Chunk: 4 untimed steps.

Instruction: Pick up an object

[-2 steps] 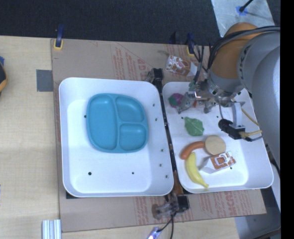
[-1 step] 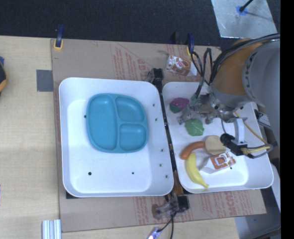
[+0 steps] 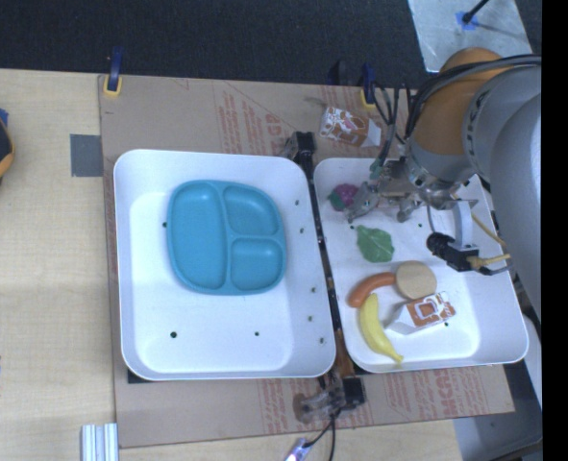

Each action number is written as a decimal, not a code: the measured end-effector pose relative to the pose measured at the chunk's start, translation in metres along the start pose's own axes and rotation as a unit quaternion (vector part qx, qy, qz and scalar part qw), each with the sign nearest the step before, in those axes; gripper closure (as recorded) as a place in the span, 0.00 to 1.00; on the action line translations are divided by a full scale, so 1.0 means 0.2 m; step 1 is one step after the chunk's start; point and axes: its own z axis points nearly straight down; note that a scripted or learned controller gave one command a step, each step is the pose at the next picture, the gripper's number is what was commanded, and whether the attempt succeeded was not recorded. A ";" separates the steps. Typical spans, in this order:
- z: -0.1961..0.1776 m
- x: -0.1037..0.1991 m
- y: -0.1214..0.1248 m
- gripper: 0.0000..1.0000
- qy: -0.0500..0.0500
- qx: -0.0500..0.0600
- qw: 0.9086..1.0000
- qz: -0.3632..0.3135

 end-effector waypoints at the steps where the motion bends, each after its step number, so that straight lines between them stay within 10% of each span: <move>1: -0.01 0.04 -0.23 0.00 -0.003 -0.014 1.000 0.003; 2: -0.06 0.04 -0.23 1.00 -0.004 -0.013 1.000 0.001; 3: -0.06 0.04 -0.23 0.00 -0.004 -0.013 1.000 0.001; 4: -0.01 0.07 -0.16 0.00 -0.003 -0.015 1.000 0.002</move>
